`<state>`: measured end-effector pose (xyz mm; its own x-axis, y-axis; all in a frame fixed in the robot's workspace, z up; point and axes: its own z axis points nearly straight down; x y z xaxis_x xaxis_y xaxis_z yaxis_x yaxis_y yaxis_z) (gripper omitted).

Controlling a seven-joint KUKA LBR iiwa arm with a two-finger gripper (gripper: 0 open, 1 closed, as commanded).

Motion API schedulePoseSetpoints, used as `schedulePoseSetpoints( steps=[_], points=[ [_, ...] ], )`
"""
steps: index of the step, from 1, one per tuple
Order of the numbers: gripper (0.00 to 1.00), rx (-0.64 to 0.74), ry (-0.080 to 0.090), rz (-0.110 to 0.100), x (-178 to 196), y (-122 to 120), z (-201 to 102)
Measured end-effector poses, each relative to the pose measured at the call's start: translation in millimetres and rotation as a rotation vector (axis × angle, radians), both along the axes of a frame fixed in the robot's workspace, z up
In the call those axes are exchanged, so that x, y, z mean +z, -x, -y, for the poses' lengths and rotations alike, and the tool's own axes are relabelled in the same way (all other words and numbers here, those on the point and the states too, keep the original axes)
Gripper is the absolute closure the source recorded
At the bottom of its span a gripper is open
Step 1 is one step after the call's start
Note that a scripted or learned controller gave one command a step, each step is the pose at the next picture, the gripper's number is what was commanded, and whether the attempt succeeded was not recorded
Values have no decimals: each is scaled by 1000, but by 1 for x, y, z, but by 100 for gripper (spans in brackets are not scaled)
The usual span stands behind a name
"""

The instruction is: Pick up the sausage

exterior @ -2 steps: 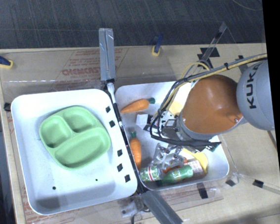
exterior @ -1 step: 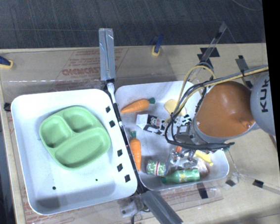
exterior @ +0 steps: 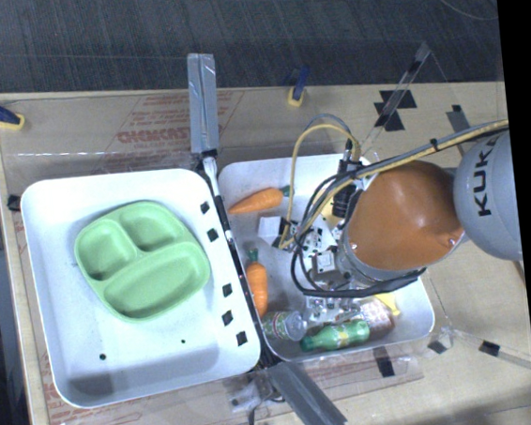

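Sausage cannot be made out anywhere in the right bin (exterior: 418,318); the arm's orange band (exterior: 400,221) and cables cover much of it. Gripper (exterior: 325,281) is hidden beneath the wrist. Two carrots (exterior: 257,200) and a green bottle (exterior: 335,337) lie visible.

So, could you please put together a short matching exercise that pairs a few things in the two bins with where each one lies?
Things:
1. green divided plate
2. carrot with a green top
3. second carrot
4. green bottle

Places:
A. along the near wall of the right bin
B. far end of the right bin, lying crosswise
C. middle of the left bin
D. by the divider in the right bin, lying lengthwise

Pairs: 1-C, 2-B, 3-D, 4-A
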<state>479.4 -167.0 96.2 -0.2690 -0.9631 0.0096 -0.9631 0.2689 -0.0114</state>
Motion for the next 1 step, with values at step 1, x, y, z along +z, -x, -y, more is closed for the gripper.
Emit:
schedulePoseSetpoints(
  steps=[1],
  points=[
    [100, -100, -13, -4, 43, 0, 22]
  ],
)
